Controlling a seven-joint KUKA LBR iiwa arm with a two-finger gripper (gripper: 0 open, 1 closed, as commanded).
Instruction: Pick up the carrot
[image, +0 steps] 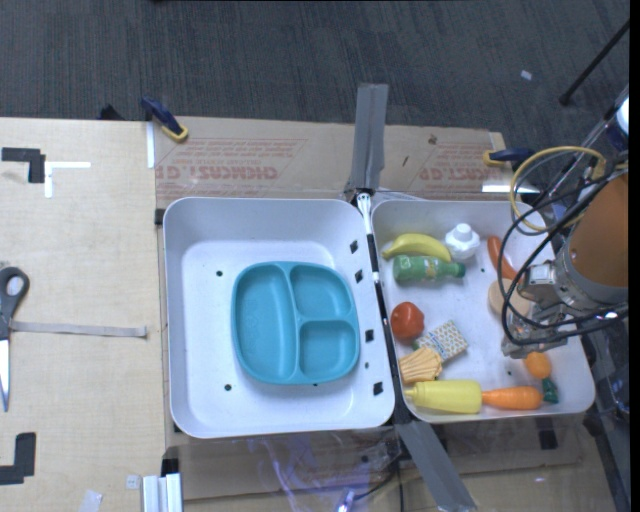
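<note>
Two white bins are sitting side by side, the left bin (180, 330) holding a blue divided plate (296, 322). In the right bin (470, 415), the carrot (512, 398) is lying along the near wall, its blunt end touching a yellow bottle (445, 397). The gripper (533, 347) is hanging over the bin's right side, just above and slightly right of the carrot, apart from it; how it is set, I cannot tell. A small orange piece (539, 365) is lying just beneath it.

Even bright light; soft shadows
</note>
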